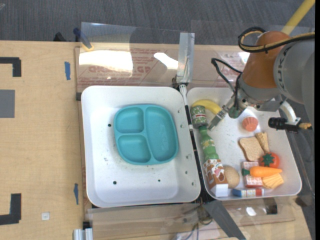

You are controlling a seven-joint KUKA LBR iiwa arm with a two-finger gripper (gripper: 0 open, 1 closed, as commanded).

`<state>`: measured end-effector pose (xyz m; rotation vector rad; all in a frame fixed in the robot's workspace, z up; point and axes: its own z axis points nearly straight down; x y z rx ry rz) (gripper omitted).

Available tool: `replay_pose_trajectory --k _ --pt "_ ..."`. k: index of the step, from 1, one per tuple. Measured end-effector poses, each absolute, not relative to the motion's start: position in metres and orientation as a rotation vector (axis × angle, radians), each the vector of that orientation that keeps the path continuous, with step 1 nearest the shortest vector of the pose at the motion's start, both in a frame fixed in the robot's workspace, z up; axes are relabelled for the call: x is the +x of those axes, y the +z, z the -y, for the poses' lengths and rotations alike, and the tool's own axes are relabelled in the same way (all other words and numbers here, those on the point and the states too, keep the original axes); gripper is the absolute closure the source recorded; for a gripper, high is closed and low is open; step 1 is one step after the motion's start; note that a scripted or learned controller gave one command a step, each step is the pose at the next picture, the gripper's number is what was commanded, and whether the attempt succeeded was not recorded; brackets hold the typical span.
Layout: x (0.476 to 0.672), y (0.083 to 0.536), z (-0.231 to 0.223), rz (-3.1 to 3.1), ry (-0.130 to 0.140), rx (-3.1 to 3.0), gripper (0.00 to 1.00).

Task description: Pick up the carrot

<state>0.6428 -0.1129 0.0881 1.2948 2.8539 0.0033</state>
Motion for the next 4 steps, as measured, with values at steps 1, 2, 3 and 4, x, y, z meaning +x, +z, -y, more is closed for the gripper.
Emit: replay_pose_trajectory --k 1,2,3,4 --pt "0.619 0.087 0.211 -2.758 -0.001 1.485 0.00" --pt "0.541 0.089 0.206 -2.769 0.002 1.469 0.00" --pt "0.484 0.089 0.190 -2.768 0.005 1.460 0.00" --pt "0.484 0.090 0.112 -2.776 0.008 1.440 0.00"
